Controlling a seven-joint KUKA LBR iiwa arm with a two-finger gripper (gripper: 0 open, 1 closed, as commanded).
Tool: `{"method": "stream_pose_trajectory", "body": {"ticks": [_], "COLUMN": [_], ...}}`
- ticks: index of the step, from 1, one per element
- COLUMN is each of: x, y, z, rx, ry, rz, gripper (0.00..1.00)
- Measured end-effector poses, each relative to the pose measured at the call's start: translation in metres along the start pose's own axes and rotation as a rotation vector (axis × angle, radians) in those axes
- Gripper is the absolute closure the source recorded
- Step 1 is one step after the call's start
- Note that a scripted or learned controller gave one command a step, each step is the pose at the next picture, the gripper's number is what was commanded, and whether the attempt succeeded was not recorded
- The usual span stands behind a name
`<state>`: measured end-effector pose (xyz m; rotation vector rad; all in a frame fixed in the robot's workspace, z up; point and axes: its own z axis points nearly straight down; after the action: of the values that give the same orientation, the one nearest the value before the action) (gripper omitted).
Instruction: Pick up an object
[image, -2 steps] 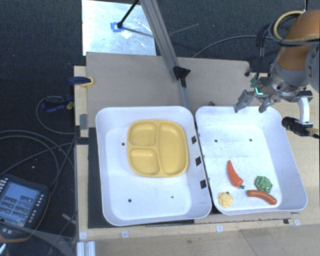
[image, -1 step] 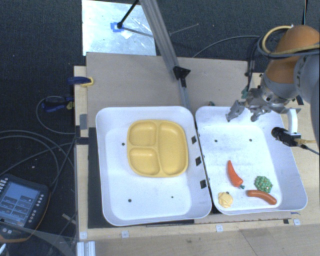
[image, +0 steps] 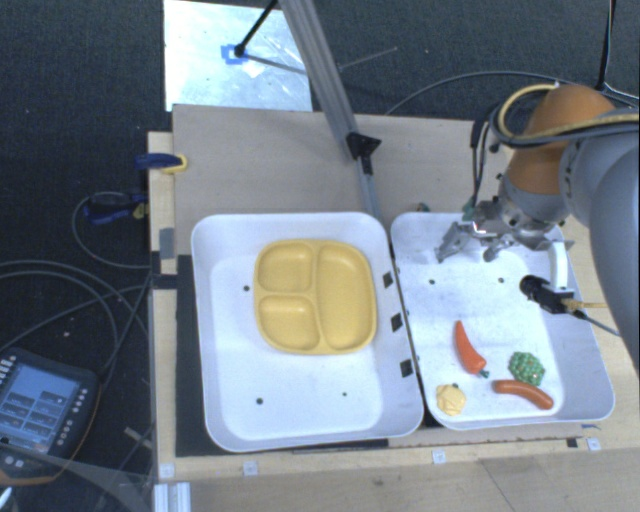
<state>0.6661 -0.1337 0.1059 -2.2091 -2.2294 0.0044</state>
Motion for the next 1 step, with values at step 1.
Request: {"method": "stream_pose_trajectory", "body": {"ticks": [1], "x": [0.0002], "y": [0.0008], "z": [0.0152], "rx": [-0.005], "ry": [-0.001], "rz": [-0.001], "gripper": [0.0]}}
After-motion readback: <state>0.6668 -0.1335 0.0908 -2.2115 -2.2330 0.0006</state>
